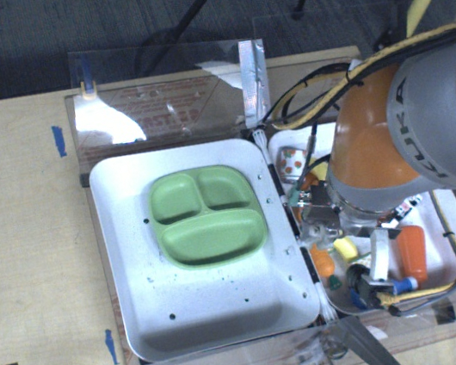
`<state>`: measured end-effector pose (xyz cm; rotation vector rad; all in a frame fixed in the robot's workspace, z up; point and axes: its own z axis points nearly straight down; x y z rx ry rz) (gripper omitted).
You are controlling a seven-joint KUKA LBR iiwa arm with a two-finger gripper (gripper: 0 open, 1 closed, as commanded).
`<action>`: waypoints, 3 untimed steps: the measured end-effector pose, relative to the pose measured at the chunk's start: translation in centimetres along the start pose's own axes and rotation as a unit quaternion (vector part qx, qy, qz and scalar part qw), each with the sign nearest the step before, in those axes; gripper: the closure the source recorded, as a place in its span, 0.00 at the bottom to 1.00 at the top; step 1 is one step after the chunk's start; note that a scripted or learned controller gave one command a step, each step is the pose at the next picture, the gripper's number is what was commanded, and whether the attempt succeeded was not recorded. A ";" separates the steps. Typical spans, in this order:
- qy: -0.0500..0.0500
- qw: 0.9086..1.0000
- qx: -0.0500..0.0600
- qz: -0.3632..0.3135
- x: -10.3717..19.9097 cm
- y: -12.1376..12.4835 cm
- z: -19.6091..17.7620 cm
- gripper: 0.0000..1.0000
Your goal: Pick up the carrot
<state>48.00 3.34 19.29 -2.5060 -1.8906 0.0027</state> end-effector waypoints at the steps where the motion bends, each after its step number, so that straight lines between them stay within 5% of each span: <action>1: -0.001 1.000 -0.001 -0.017 -1.7 8.0 -6.1 1.00; 2: -0.001 1.000 -0.001 0.015 -4.2 15.4 -5.0 1.00; 3: 0.000 0.997 0.001 -0.078 -4.0 13.0 -3.3 1.00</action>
